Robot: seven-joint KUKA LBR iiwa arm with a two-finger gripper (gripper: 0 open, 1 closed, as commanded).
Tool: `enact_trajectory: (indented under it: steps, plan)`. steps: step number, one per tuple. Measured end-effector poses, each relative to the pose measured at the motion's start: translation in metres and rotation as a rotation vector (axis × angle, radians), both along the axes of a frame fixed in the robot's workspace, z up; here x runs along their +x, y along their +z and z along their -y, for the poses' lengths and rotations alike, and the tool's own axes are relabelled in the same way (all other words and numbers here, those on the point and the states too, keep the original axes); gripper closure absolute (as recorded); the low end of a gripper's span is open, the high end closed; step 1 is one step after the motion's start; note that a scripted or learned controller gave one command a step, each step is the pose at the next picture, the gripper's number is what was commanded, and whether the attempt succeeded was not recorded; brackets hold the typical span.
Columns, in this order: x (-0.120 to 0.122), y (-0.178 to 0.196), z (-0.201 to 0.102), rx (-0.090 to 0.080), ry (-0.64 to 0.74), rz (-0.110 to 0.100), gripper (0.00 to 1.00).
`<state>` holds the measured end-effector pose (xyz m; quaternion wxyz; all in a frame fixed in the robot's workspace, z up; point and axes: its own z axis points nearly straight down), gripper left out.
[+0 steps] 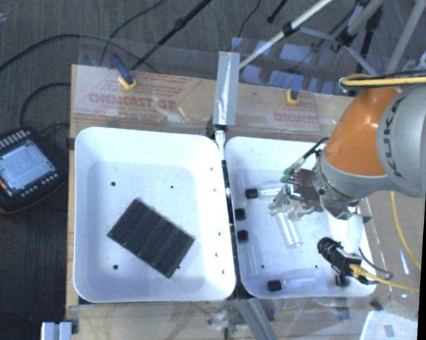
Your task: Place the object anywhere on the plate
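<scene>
The plate (151, 237) is a dark, ribbed rectangle lying at a slant on the floor of the left bin (98, 150). My gripper (286, 213) hangs low over the middle of the right bin (265, 151), far to the right of the plate. Whether anything is held in it is too unclear to tell. A small clear piece (300, 282) lies on the right bin's floor near its front wall, below the gripper. Several small black pieces (251, 194) sit along that bin's left side and front.
A black connector with a yellow cable (336, 255) hangs at the right bin's front right, by the arm. The bins meet at a raised divider (227, 203). A teach pendant (18, 168) lies off the bench on the left.
</scene>
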<state>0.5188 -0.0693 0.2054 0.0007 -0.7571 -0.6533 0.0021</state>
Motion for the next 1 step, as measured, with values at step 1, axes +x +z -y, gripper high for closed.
enact_trajectory:
  steps: [1]
  plan:
    - [0.0849,-0.0234,-0.0915,0.0,0.122,0.0,1.0]
